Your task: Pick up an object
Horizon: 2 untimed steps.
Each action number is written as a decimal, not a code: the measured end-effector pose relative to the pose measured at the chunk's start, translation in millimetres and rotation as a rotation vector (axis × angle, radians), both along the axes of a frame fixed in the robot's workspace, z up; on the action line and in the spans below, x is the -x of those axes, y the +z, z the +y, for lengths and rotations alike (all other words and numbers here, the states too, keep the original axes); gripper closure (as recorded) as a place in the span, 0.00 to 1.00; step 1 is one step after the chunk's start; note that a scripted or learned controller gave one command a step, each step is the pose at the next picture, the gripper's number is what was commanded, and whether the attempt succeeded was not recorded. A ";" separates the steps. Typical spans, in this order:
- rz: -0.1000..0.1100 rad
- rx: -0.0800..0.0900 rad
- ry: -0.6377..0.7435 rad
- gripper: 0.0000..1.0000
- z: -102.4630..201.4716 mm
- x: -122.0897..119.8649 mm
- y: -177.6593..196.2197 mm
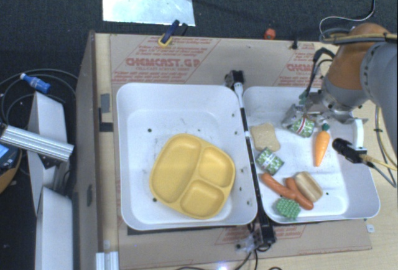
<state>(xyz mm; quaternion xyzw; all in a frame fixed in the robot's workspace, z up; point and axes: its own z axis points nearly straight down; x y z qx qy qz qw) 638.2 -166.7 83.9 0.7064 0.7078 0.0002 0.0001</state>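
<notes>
Gripper [303, 118]: I see it pinching a green-and-white can [304, 127].
Location: right bin [367, 200], just beside the carrot [321, 145].

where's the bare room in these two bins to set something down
The left bin has bare floor in a band along its far wall, behind the yellow divided plate, plus a strip down its left side. The right bin is crowded: gripper, carrot, bread slice and hot dog. Only its near right corner looks free.
</notes>
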 end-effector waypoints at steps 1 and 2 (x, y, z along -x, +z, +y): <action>-0.007 0.001 0.000 1.00 -0.5 -2.3 13.2; -0.004 -0.001 0.004 1.00 77.2 -28.6 54.4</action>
